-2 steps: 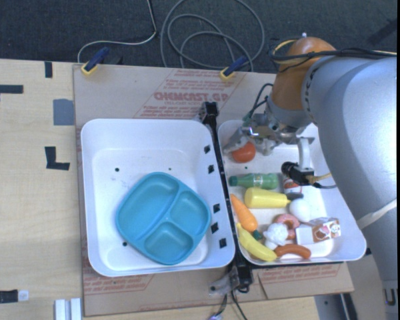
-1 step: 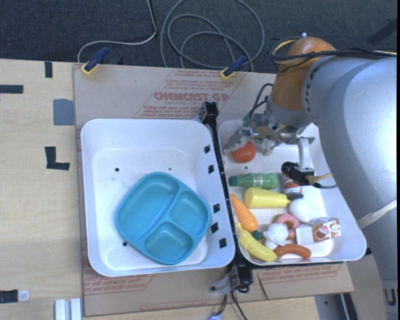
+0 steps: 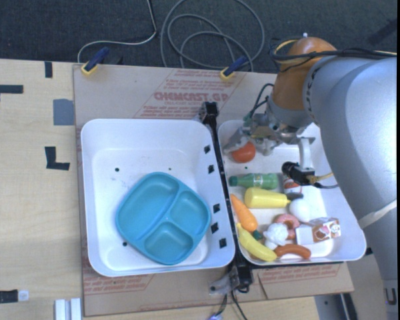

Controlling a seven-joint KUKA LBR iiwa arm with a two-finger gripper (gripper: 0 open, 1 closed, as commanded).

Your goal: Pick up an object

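The gripper (image 3: 248,141) sits low over the tomato (image 3: 243,153) at the right bin's (image 3: 352,243) far end; its grip state cannot be told. Risk: the round tomato rolling away.

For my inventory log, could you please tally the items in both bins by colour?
Blue: 1, plate
Red: 1, tomato
Green: 1, bottle
Yellow: 2, block, banana
Orange: 1, carrot
Total: 6 clearly told; the pale pieces at the right bin's near corner are too jumbled to count.
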